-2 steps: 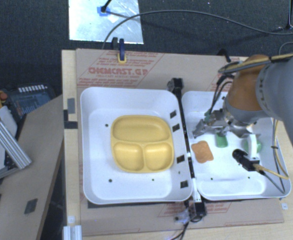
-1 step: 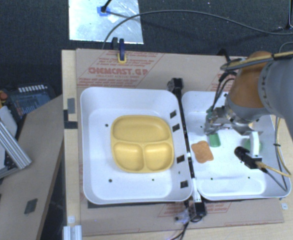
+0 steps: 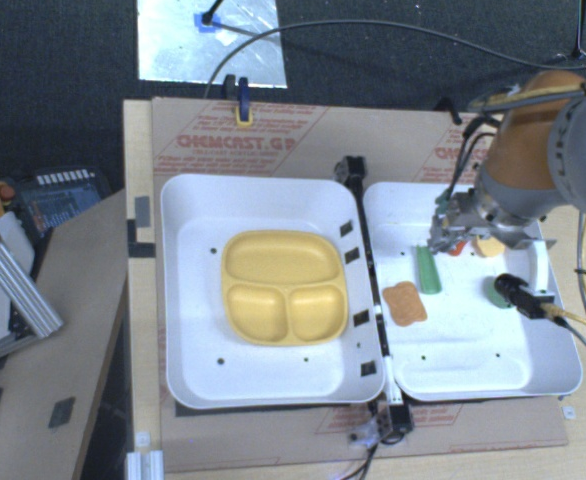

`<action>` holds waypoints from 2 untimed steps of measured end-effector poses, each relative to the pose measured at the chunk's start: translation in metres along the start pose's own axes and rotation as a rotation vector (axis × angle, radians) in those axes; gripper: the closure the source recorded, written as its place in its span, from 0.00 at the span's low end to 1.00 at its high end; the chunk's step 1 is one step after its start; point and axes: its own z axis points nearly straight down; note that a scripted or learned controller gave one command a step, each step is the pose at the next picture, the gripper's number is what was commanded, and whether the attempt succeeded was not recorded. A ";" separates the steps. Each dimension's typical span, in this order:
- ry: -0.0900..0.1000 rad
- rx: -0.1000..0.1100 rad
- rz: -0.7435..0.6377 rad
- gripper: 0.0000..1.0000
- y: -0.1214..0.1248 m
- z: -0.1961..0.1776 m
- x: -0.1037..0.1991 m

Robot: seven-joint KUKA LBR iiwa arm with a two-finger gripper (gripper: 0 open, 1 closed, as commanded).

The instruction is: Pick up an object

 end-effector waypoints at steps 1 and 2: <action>0.000 0.002 -0.004 1.00 0.004 -0.044 -0.003; 0.001 0.002 -0.005 1.00 0.006 -0.079 -0.003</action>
